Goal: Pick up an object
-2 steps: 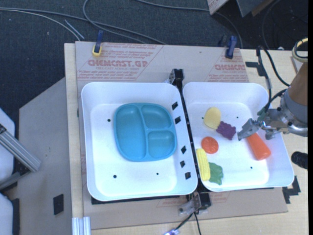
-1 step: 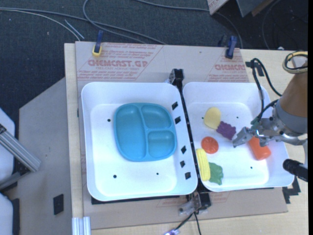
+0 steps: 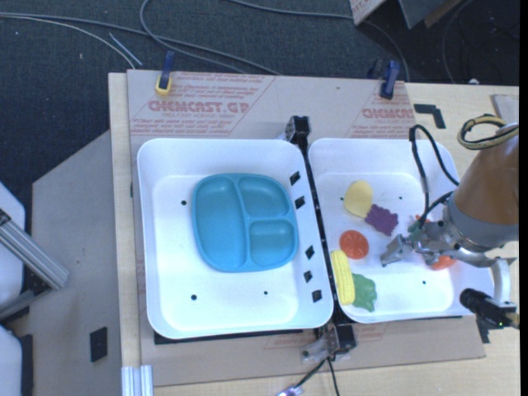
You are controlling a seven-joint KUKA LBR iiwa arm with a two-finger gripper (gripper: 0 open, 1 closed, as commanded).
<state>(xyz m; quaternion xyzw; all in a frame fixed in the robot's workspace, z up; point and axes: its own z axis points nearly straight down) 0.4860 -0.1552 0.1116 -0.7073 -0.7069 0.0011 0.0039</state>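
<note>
Gripper (image 3: 402, 250) low in right bin (image 3: 388, 159); fingers indistinct, blurred.

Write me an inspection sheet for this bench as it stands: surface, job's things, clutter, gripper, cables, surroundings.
Surface: brown board bench bearing left white bin and right white bin, side by side.
Job's things: in the right bin, pale yellow rounded toy, purple knobbly toy, orange-red round toy, yellow corn cob toy, green leafy toy; an orange piece partly hidden under the arm.
Clutter: blue sectioned plastic tray in the left bin.
Gripper: two-finger gripper low over the right bin, beside the toys; nothing between its fingers.
Cables: black cable looped over the right bin; grey cables on the floor.
Surroundings: dark carpet, blue clamps.
</note>
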